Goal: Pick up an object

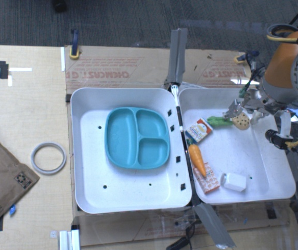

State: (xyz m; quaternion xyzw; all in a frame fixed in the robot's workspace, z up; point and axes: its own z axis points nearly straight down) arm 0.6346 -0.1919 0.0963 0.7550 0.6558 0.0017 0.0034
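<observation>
- Nearest to us, at the bench's front edge, lies grey tape below the gap between the two bins, with a black cable beside it.
- We see the gripper low over the right bin's far side, reaching in from the right under the arm's orange band.
- We cannot tell how its jaws stand: the metal parts blur together there.
- We see a tan spotted piece right at the gripper, touching or just under it; whether it is held we cannot tell.
- A green item lies just left of that piece, on the bin floor.
- Further left, near the divider, sits a small packet.
- A carrot lies below the packet, its tip on a red-and-white pack.
- A white block rests just right of that pack.
- In the left bin we see a teal plate with three compartments, lying flat near the middle.
- On the wooden benchtop to the left lie a tape ring and a cardboard box at the edge.
- Cardboard lines the bench behind the bins, held by a clamp.
- Beyond it we see dark carpet.
</observation>
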